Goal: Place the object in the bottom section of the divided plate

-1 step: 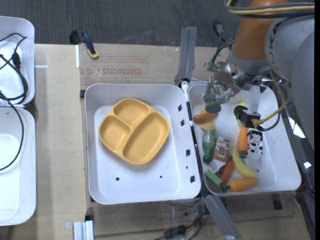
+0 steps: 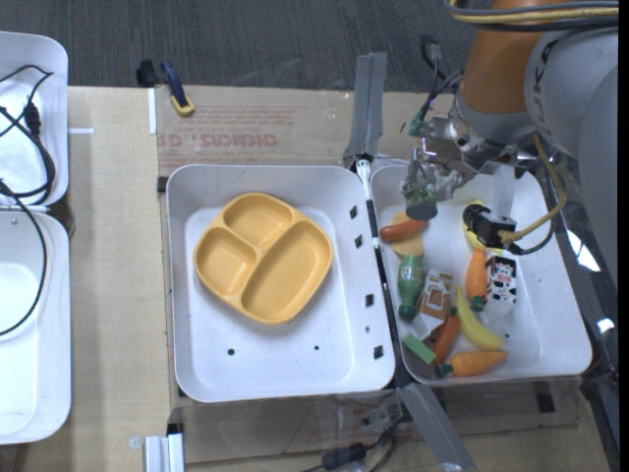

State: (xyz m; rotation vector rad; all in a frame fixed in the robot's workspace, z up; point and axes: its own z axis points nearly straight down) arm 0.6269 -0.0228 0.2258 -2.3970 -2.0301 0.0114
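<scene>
Looking down on the bench, two white bins sit side by side. In the left bin [image 2: 197,352] lies a yellow divided plate [image 2: 263,256], flat, with two small sections toward its upper left and one long section along its lower right; nothing rests in any of them. The right bin [image 2: 560,352] holds a heap of toy food: a red-orange sausage [image 2: 404,230] near its upper left, a green bottle [image 2: 410,285] just below that, a small carton [image 2: 433,298] beside the bottle, a banana [image 2: 479,327], a carrot [image 2: 476,362] at the bottom, and a black-and-white milk box [image 2: 502,281]. The arm [image 2: 521,57] reaches in from the right, and its gripper [image 2: 423,201] hangs over the upper left of the right bin, just above the sausage. Whether its fingers are spread or pressed together I cannot tell.
</scene>
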